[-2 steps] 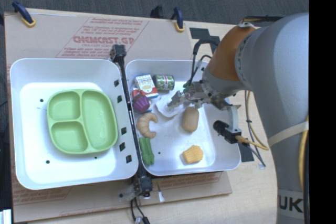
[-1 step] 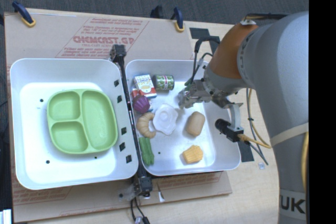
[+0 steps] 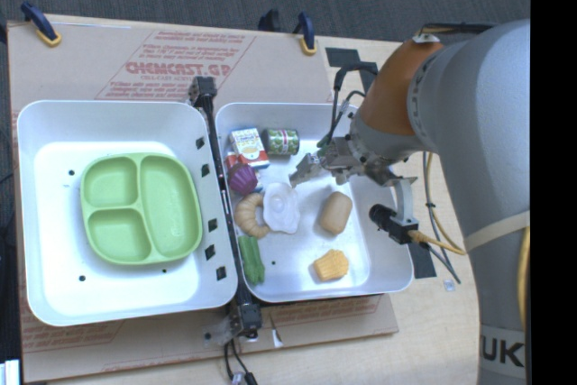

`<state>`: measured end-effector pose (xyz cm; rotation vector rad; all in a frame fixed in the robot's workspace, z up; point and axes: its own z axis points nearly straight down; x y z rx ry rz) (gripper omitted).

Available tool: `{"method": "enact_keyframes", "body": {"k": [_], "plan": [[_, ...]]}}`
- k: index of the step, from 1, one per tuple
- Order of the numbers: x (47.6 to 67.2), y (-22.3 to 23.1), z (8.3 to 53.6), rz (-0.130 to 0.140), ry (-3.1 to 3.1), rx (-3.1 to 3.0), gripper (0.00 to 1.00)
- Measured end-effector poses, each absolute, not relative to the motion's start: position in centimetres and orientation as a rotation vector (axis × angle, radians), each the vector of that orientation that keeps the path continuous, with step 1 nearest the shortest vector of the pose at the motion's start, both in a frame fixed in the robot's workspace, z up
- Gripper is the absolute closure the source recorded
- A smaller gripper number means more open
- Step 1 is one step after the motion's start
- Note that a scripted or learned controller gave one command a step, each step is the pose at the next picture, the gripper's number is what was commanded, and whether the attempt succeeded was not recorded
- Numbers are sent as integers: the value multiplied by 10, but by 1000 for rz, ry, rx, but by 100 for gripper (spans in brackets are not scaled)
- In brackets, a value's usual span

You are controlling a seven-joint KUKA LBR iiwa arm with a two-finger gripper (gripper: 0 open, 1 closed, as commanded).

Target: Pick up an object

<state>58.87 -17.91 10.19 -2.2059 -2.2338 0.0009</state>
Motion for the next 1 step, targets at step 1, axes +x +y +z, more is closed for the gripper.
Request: {"method": "enact_keyframes", "body": {"k": [1], "plan": [[510, -196, 92, 4, -2226, -2212, 0]]}}
